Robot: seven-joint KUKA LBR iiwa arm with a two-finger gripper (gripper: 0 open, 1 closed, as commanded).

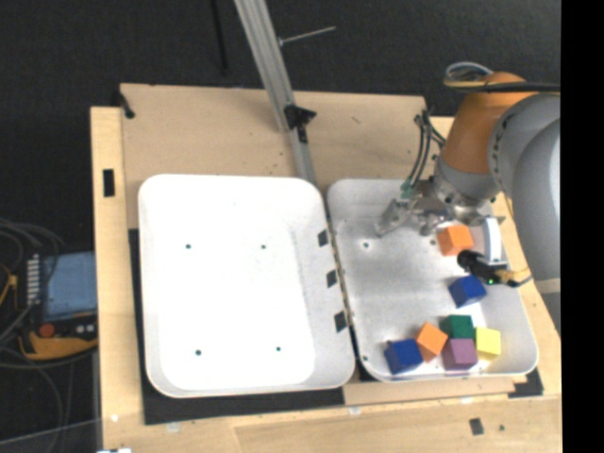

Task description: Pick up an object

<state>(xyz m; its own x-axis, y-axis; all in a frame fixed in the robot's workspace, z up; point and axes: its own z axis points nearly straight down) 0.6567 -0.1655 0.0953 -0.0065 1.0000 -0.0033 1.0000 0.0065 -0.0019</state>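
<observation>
Right bin [396, 281] is holding seven blocks: two orange [455, 239] [432, 339], two blue [467, 290] [404, 355], one green [461, 326], one purple [461, 352], one yellow [488, 342]. Gripper [401, 217] is hovering; finger spread cannot be told.

1. An orange block [454, 239] lies at the right bin's [377, 281] far right side
2. A blue block [467, 291] sits below it, apart
3. A blue cube [403, 356], orange cube [432, 340], green cube [461, 327], purple cube [460, 353] and yellow cube [488, 342] cluster at the near right corner

Dark floor [94, 26] around wooden bench [208, 130]; grey metal pole [269, 50] slanting; cables, blue box [71, 284] at left.
</observation>
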